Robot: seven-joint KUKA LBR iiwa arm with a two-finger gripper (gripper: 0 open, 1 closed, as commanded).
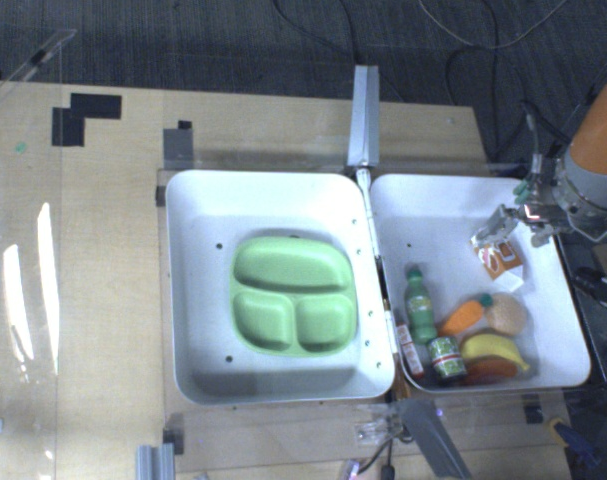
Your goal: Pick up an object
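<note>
I am seeing the gripper (505, 226) hovering over the orange packet (501, 259) near the right bin's (433, 200) far edge, its grip unreadable.

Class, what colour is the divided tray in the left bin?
Light green, seen clearly in the camera view.

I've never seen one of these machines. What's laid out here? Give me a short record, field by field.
left bin: holds a green divided tray
right bin: holds a green bottle, a small can, a carrot, a banana, a tan round item and an orange-and-white packet
clutter: most items crowd the near right part of the right bin
arm: reaches in from the right, grey with an orange band
gripper: over the right bin's far right side, just above the packet
holding anything: cannot tell
</note>
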